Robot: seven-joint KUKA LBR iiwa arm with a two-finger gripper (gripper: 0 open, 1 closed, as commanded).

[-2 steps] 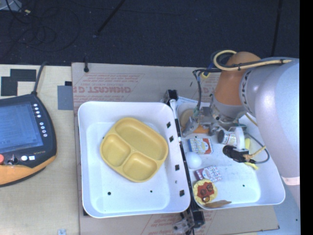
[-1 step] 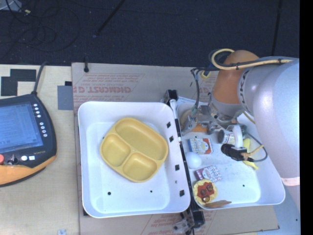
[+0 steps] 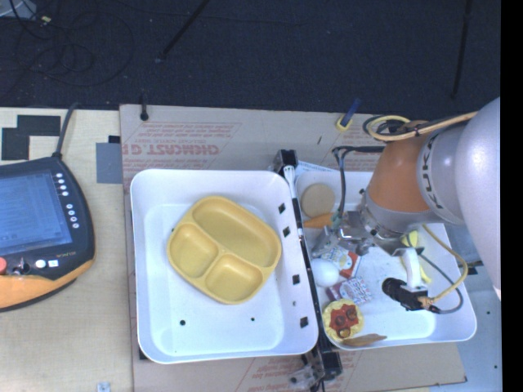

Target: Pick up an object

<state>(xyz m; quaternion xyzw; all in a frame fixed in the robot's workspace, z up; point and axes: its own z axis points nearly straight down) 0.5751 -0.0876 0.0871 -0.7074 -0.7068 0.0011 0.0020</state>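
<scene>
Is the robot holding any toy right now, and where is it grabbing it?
It cannot be told. The end effector is low in the right bin, among small cluttered items, and nothing shows clearly in its grip.

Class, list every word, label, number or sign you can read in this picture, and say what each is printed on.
"CHEMCRAFT" or similar, red, upside down on the brown cardboard sheet behind the left white bin: only partly legible.
More red print at that sheet's front edge: too blurred.
Screen of the grey and orange handheld control pendant: text too small.
</scene>
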